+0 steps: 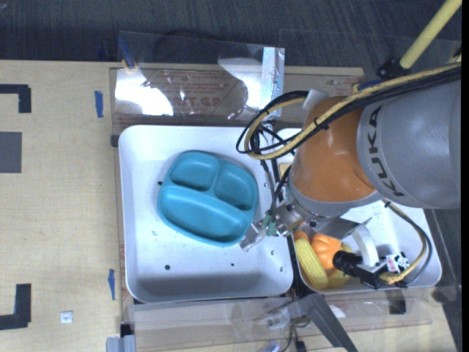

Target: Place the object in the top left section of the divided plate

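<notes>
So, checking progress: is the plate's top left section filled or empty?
Empty. The blue plate in the left bin shows bare blue in all its sections.

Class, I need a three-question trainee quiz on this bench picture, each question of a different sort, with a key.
1. True or false: the blue divided plate lies in the left white bin.
2. Which bin holds the yellow corn? A left, B right.
3. Fill in: the plate has ___ sections.

Key: 1 true. 2 B, beside an orange object under the arm. 3 three.
</notes>
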`<state>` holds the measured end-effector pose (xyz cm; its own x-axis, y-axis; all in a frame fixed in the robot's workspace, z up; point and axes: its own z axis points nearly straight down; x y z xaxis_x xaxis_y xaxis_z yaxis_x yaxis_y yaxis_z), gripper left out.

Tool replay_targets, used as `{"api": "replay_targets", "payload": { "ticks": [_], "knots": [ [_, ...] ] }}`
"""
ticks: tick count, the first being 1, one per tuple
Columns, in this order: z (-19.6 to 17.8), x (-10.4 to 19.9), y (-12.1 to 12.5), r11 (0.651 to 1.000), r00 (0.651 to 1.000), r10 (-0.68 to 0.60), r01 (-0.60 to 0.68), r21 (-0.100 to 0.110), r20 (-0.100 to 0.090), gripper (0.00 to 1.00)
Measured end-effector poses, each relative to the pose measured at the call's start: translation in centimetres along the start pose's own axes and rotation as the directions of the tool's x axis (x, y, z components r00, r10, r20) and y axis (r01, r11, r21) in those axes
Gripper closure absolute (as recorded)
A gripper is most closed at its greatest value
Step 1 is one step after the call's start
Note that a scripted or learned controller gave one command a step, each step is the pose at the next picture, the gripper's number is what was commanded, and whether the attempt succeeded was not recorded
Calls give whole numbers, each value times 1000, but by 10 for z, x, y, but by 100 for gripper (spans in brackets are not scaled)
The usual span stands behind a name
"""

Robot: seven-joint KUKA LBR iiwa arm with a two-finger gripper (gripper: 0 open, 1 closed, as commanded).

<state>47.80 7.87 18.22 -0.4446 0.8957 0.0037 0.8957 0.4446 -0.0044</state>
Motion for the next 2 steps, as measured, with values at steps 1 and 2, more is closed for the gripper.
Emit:
{"api": "replay_targets", "payload": {
  "ticks": [1, 2],
  "knots": [
    [-2, -7, 40, 997, 997, 78, -78, -6, 4, 0],
    [77, 34, 17, 993, 993, -115, 115, 1, 1, 0]
  ]
}}
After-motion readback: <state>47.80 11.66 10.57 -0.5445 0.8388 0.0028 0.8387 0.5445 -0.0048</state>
